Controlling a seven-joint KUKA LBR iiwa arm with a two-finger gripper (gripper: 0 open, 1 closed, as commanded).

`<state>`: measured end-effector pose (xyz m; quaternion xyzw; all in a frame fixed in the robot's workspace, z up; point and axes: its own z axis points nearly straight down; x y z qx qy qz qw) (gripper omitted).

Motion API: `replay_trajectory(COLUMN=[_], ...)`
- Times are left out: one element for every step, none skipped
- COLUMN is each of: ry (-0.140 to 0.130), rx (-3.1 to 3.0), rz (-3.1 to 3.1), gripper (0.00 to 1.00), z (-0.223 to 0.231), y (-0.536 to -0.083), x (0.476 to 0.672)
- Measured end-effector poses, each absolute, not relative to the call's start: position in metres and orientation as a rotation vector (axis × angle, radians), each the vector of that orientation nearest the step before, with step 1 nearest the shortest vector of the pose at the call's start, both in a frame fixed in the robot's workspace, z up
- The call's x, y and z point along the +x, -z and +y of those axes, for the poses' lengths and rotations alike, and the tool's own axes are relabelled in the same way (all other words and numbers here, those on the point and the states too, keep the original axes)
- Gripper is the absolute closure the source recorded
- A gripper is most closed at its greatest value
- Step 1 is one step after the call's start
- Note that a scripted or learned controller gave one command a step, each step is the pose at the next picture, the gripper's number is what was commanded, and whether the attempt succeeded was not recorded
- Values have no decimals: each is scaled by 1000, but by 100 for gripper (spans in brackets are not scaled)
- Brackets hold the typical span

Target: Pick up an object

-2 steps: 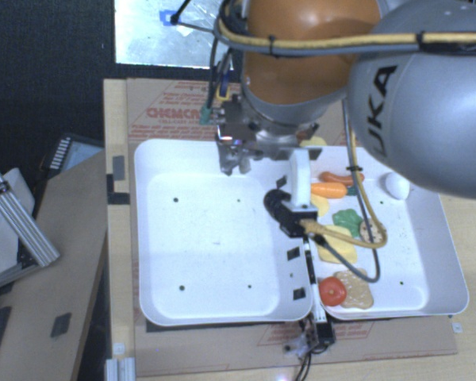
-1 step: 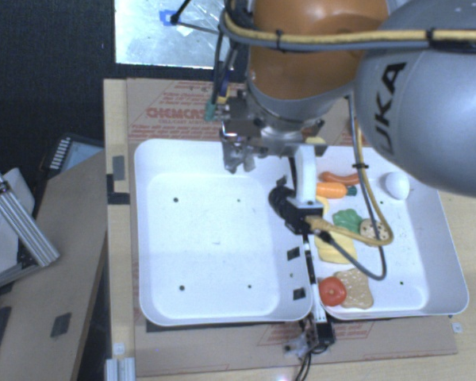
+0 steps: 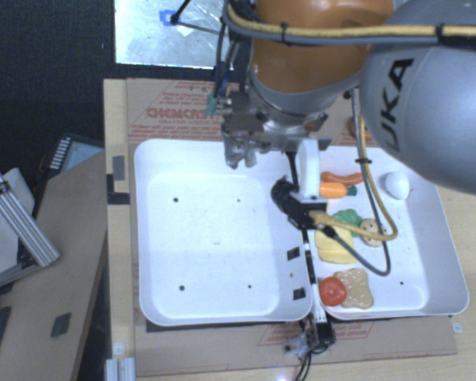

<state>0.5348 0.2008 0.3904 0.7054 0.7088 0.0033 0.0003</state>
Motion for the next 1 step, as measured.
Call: replay_trajectory(ry=[-10], rx=[2213], rz=[2227], gripper=[100], z=[236], y=[-417], x=[565])
